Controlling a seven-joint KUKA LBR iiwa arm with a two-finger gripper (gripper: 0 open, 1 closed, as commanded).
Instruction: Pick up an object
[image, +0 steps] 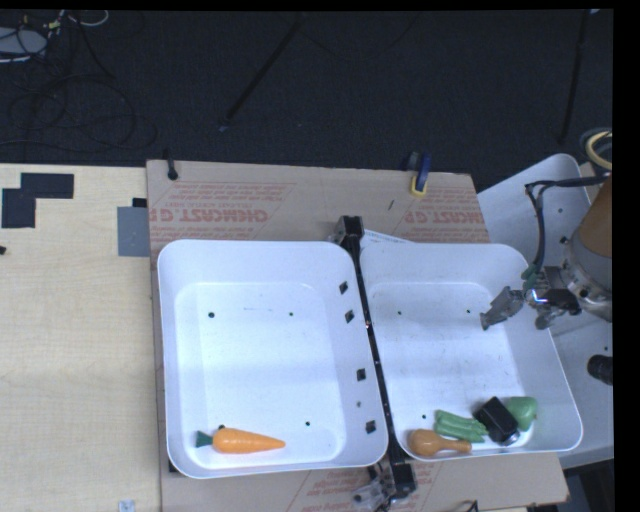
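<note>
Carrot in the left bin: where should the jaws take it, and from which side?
Likely best at the thick orange body just right of the green top, coming straight down. The carrot lies flat, alone near the front wall of the left bin, long axis left to right, tapering to a point on the right. Set the jaws across its width; the thin tip would probably slip.

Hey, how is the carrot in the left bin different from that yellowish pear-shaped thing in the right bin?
The carrot is bright orange with a dark green top; the pear-shaped toy is duller tan-yellow. The carrot is longer and tapers to a point, while the pear-shaped toy has a round bulb and a thin neck. The carrot lies apart from other objects; the pear-shaped toy lies close beside a green vegetable. Both lie flat near their bins' front walls.
</note>
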